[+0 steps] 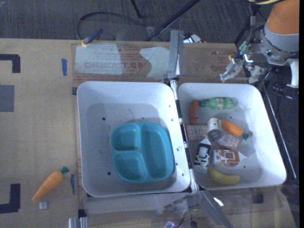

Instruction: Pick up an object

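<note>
Bins sit side by side on the bench, and the right bin (273, 141) serves as the landmark. Nearest the camera inside it lies a yellow banana (224, 176) by the front wall, with a small orange-and-white carton (224, 157) just behind it and a black-and-white packet (203, 154) toward the bin's left wall. Farther in, a toy carrot (233, 128) lies tilted beside a small can (214, 128). Beyond those, a red sausage (193, 112) rests near the left wall, and a green bottle (217, 102) lies on its side close to the back wall. Left of this bin, the other bin (90, 108) holds a blue divided tray (141, 151); another carrot (48, 185) lies on the bench beyond that. Past the right bin's back right corner hangs the gripper (233, 71), outside the rim, its pale fingers apart with nothing between them.
</note>
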